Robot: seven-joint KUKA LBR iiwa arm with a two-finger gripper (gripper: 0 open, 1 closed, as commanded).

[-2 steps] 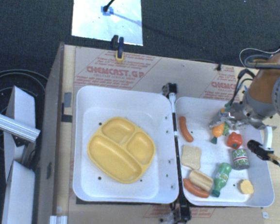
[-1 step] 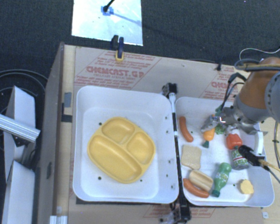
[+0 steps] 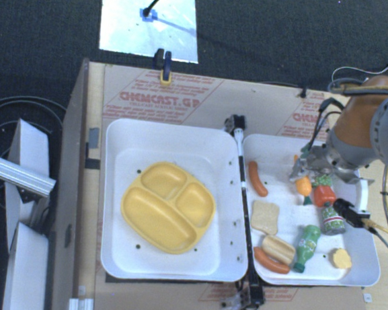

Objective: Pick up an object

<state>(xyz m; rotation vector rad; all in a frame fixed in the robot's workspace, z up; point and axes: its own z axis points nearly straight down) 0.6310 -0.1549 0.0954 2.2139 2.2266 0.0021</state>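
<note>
Clutter is my worry from here. I have the gripper (image 3: 305, 169) low over the right bin (image 3: 373, 268), just above the orange fruit (image 3: 303, 186) and red carrot-like toy (image 3: 323, 195), with a dark can (image 3: 333, 220) just beside them. I cannot tell how the gripper stands, nor whether it has anything. Crowded this tightly, a descent could land between items and shove them apart, or pinch two and drop both. The sausage (image 3: 257, 179), bread slice (image 3: 265, 217) and green bottle (image 3: 305, 247) lie apart; the yellow tray (image 3: 168, 207) sits in the left bin (image 3: 112, 245).

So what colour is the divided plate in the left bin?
Yellow. The plate shows plainly in the camera view, lying flat in the white left bin.
</note>
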